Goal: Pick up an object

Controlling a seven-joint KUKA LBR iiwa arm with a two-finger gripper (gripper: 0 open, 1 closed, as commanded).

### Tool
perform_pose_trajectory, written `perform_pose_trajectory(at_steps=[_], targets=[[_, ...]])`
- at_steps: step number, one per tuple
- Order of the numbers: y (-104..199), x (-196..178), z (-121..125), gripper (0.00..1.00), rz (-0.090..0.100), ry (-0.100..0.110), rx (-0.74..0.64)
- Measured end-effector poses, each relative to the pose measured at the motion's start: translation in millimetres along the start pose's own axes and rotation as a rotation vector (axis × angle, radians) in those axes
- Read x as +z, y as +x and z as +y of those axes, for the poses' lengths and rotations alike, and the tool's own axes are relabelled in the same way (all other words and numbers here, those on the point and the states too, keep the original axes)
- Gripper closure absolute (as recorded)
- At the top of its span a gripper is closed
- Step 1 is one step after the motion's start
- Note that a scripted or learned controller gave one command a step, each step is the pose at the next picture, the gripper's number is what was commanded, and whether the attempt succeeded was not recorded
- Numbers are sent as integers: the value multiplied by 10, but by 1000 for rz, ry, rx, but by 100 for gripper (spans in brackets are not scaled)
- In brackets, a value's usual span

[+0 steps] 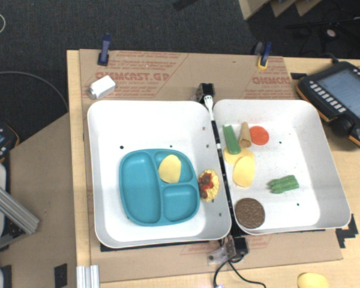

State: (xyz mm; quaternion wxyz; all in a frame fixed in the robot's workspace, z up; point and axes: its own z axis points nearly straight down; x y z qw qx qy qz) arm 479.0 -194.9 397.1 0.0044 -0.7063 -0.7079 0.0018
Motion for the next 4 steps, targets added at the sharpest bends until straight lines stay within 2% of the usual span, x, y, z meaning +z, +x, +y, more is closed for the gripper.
perform_pose_trajectory(at_steps=[1,2,3,4], targets=[[-306,-1197,-8,100,-12,-24,4],[-24,84,-3,100,2,3,1],[-223,-1482,-10,100,-14,-29,2],[-110,-488,-4,100,-1,0,2]])
